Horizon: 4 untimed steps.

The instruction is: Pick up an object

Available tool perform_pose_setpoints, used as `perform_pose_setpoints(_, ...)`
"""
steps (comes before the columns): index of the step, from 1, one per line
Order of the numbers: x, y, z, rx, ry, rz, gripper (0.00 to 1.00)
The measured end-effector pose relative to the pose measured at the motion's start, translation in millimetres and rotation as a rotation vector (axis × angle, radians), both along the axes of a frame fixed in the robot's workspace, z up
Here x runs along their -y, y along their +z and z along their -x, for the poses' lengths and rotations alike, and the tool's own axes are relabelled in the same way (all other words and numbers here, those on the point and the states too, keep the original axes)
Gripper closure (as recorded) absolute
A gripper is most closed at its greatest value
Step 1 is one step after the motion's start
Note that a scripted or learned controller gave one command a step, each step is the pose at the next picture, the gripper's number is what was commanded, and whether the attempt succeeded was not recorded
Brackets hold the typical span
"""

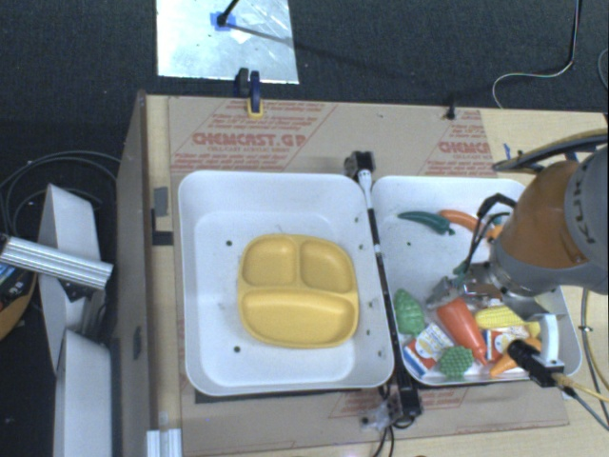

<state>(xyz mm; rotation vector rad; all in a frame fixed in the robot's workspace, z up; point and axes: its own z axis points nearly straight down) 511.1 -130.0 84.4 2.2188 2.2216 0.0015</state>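
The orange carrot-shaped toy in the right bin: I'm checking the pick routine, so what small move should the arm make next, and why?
Probably a short, straight descent. The gripper sits just above the upper end of the orange carrot-shaped toy, which lies in the right white bin packed among a green bumpy toy and a yellow corn toy. Nothing is visibly held, so lowering squarely seems wisest.

Arm [561,212] comes in from right side, over right bin [409,203]. Grey body, orange band just above wrist. Arm bends down toward near part of right bin. Gripper [463,288] sits low inside right bin, close to its middle, pointing toward wall shared with other bin. Gripper is small and dark; fingers too hard to see clearly.
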Motion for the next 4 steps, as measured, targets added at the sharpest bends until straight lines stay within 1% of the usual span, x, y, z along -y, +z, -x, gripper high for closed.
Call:
perform_pose_setpoints(1, 0, 10, -1, 0.001, 0.0, 0.0, 1.0)
perform_pose_setpoints(2, 0, 10, -1, 0.002, 0.001, 0.0, 0.0)
perform_pose_setpoints(3, 0, 21, -1, 0.004, 0.001, 0.0, 1.0)
perform_pose_setpoints(4, 0, 21, -1, 0.003, 0.001, 0.0, 0.0)
